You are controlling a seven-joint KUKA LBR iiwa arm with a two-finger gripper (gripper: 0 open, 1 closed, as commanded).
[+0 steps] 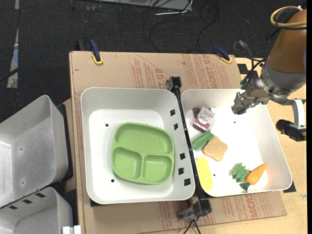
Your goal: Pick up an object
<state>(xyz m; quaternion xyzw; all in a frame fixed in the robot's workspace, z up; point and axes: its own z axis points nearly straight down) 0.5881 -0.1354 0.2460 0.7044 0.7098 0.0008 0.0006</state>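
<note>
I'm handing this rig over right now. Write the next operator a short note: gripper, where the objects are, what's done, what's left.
Gripper: above the far side of the right bin, nothing seen between its fingers; open or shut not clear.
Right bin holds: small pink-and-white packet, green pickle-like piece, toast slice, yellow piece by the divider, toy carrot.
Left bin: green divided tray.
Done: no pick.
Left: descend, grasp one object, lift.

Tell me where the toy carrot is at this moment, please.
The toy carrot lies in the right bin, near its front right corner in the camera view, touching a small green toy on its left and well right of the toast slice.
</note>
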